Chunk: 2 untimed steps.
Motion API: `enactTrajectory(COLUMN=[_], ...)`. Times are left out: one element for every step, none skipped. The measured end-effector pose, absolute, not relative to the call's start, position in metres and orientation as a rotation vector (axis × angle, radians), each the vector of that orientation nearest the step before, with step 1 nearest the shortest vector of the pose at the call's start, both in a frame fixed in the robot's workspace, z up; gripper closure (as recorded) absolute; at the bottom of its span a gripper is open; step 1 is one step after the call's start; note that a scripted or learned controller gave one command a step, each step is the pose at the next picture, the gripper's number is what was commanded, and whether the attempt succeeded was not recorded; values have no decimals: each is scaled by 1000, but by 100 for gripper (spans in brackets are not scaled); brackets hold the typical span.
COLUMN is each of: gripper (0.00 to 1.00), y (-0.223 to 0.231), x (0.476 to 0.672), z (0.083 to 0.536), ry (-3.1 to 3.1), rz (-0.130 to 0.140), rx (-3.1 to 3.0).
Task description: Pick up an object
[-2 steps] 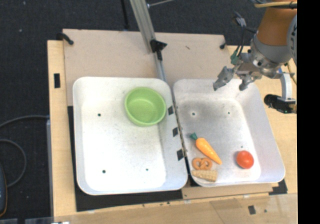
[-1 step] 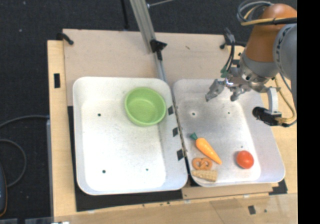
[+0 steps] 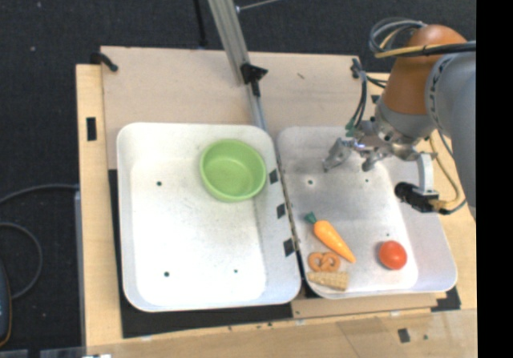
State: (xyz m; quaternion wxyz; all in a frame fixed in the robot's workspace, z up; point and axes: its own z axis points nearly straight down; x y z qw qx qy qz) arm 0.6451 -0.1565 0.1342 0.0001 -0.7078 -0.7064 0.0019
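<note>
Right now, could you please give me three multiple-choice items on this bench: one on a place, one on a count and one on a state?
1. Where is the green bowl?
A. left bin
B. right bin
C. bare bench

2. How many things lie in the right bin?
A. one
B. two
C. four

3. What is between the gripper's fingers?
A. the carrot
B. nothing
C. the tomato

Answers: 1 A, it sits at the left bin's upper right. 2 C: carrot, tomato, pretzel, cracker. 3 B, the open gripper hangs over bare bin floor.
</note>
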Motion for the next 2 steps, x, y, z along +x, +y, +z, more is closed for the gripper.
enactTrajectory(gripper=[100, 100], y=[-157, -168], x=[647, 650], z=[148, 202], ry=[-2220, -2225], rz=[-2, -6], rx=[-2230, -2227])
